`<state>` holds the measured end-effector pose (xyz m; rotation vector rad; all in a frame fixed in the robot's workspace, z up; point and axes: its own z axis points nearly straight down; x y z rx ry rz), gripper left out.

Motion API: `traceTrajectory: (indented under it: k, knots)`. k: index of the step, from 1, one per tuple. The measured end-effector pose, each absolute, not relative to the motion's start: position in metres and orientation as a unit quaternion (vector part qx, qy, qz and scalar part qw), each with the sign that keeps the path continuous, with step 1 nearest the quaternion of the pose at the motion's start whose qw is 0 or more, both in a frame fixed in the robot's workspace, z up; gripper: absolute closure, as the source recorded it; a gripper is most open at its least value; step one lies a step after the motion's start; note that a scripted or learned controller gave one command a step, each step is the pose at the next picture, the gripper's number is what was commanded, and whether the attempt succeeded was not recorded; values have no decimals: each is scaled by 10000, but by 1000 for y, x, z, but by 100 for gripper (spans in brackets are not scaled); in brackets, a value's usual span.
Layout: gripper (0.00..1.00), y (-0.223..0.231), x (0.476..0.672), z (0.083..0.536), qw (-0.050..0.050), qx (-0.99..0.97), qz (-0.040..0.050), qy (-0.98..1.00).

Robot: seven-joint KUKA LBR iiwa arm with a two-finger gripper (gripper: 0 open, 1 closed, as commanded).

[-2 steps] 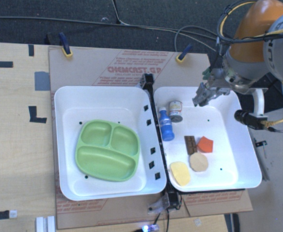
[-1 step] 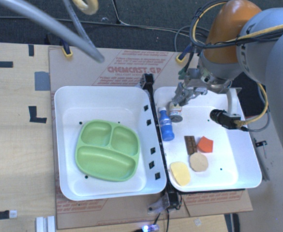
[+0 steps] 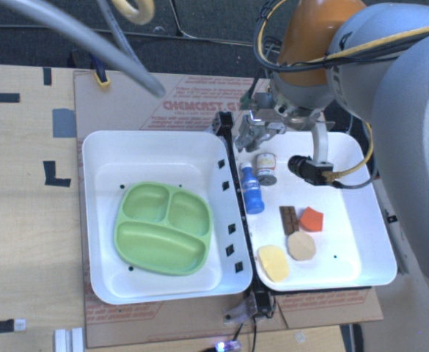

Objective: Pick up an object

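Observation:
My gripper (image 3: 255, 134) hangs over the far left corner of the right bin (image 3: 361, 266), just beyond a small white can (image 3: 265, 169) with a dark lid. A blue bottle (image 3: 251, 191) lies beside the can, along the bin's left wall. Nearer the front lie a brown bar (image 3: 289, 219), an orange block (image 3: 312, 219), a round tan biscuit (image 3: 301, 246) and a pale yellow piece (image 3: 274, 262). Nothing shows in the gripper's grasp.
The left bin (image 3: 97, 160) holds a green divided plate (image 3: 163, 227). A black divider (image 3: 232, 196) runs between the bins. The grey arm with its orange band (image 3: 313, 31) covers the right bin's far right side. A black cable plug (image 3: 309, 169) hangs over the bin.

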<state>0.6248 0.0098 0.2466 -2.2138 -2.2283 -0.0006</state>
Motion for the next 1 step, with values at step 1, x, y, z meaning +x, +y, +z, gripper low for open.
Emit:
traceTrajectory:
  k: [1]
  knots:
    - [100, 68, 636, 228, 11, -7047, 6, -7095]
